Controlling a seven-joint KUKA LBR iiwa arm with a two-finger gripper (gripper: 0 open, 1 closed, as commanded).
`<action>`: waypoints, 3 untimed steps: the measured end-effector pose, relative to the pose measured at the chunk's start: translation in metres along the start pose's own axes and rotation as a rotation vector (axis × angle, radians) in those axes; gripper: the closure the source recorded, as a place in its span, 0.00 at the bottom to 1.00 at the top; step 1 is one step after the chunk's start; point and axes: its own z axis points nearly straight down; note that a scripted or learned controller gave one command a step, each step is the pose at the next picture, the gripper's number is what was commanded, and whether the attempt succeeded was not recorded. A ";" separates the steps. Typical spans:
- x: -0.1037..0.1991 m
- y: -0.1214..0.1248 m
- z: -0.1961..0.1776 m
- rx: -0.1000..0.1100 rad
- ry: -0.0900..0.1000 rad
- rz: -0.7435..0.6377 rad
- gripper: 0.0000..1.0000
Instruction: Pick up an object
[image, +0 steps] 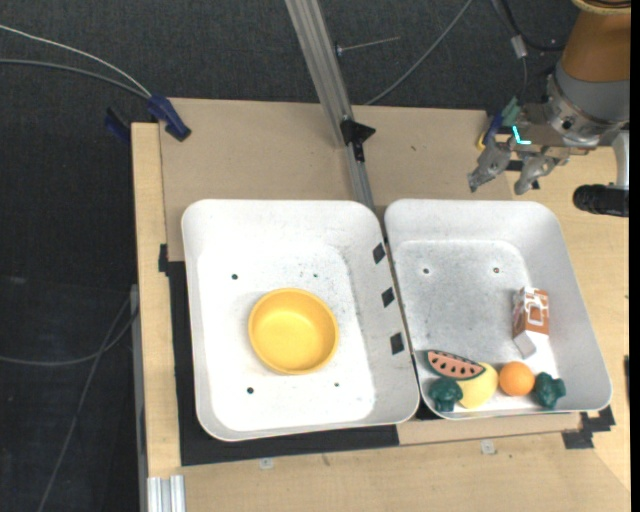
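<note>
Tool: fingers spread apart, nothing btwn them; hovers over surface just past right bin's far rim.
Right bin: carton by right wall, print too small to read; melon slice, lemon, orange, 2 green veg along near edge.
Left bin: yellow bowl.

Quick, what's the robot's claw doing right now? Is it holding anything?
Gripper: open, holding nothing, hanging above the bench just past the far edge of the right bin.
</note>
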 end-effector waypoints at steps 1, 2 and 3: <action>0.000 0.001 -0.004 -0.006 -0.001 0.000 0.00; -0.002 0.011 0.049 -0.001 -0.002 -0.001 0.00; -0.011 0.009 0.097 -0.002 -0.003 0.002 0.00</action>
